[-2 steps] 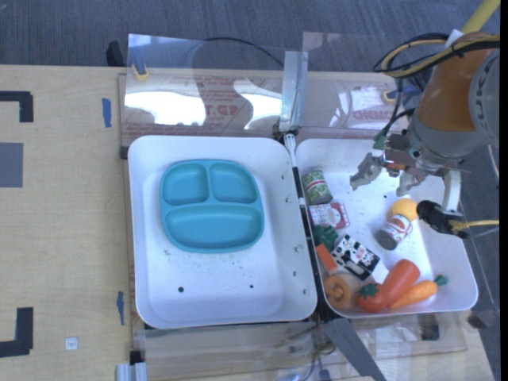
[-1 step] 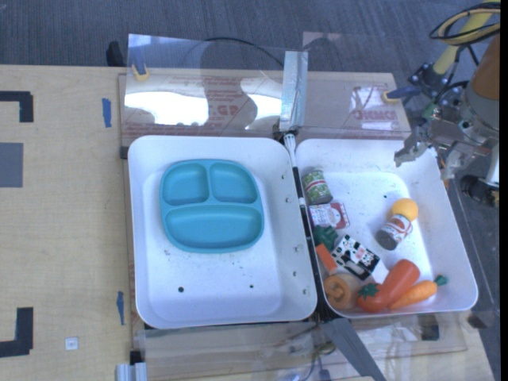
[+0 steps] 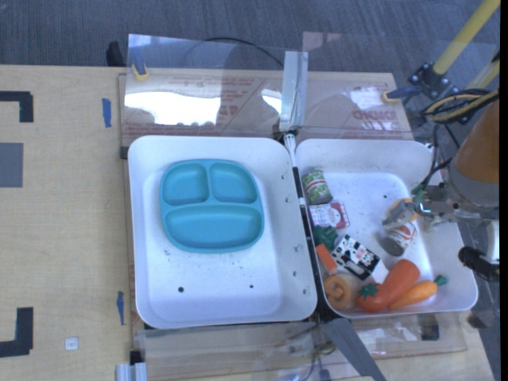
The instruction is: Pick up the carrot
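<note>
1. The carrot [image 3: 394,283] is seen lying in the right bin [image 3: 373,153], near its front right corner, tilted, with a second orange carrot-like piece [image 3: 418,293] touching it along its lower side.
2. It is crowded by other things: a round orange piece [image 3: 340,289] to its left and a black-and-white carton [image 3: 355,256] just beside that; a small can [image 3: 400,235] lies above it, apart.
3. The hand [image 3: 429,206] is placed at the bin's right wall, above the can and well apart from the carrot; nothing is seen between its fingers, and whether it is released or clenched cannot be told.
4. The task is judged not yet begun in effect: the carrot rests in the bin, ungrasped.
5. Left to be done: approach, grasp, lift.
6. The left bin [image 3: 143,236] holds a blue divided plate [image 3: 211,205], not involved.
</note>
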